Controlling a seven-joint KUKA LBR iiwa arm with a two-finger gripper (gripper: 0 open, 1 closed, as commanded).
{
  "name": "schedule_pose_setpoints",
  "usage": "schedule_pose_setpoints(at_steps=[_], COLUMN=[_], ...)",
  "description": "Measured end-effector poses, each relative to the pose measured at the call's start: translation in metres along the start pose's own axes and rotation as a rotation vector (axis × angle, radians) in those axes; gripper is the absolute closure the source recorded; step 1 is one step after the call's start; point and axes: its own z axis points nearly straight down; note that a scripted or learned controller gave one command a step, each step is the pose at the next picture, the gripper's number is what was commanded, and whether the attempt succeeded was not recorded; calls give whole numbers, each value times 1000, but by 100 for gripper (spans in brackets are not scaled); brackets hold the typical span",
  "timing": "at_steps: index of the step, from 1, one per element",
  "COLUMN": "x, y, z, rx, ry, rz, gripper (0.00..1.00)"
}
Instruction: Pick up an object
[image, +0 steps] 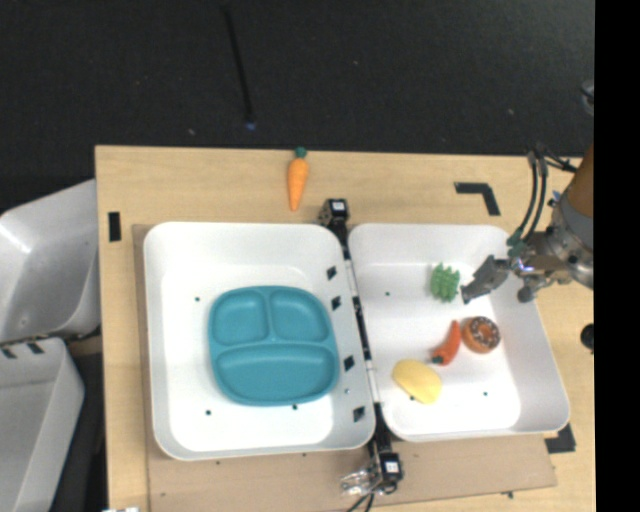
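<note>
At the bottom of the frame, in the right bin (540, 405), the nearest piece is a yellow lemon-like object (417, 381), lying low and centre-left in that bin. Just above and right of it is a red-orange chili-shaped piece (447, 345), its long axis running diagonally from lower left to upper right, and touching or nearly touching its upper end is a small round brown-and-red item (481, 334). Higher still sits a green knobbly toy (444, 281), in the upper middle of the bin.

The gripper (500, 280) hangs at the right of the frame, level with the green toy and just to its right, its two dark fingers spread apart with nothing between them, so it reads as released and empty. One finger (482, 280) points down-left toward the green toy; the gap between them is small, though at this slant I cannot tell how high the fingers stand above the bin floor.

So the nearest candidate lies directly left of the gripper, while the round item sits just below it (either would call for only a short shift and a descent).

Farther off, the left bin (160, 330) holds a teal divided plate (272, 343), and beyond both bins, at upper centre, an orange carrot (297, 180) lies on the wooden bench (420, 185), long axis near vertical in the frame.
</note>
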Motion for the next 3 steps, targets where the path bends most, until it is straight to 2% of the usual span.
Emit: schedule_pose_setpoints(at_steps=[1,3], x=[-10,-12], y=[4,-8], z=[54,144], rx=[4,4], ry=[0,1], rz=[2,2], gripper=[0,0])
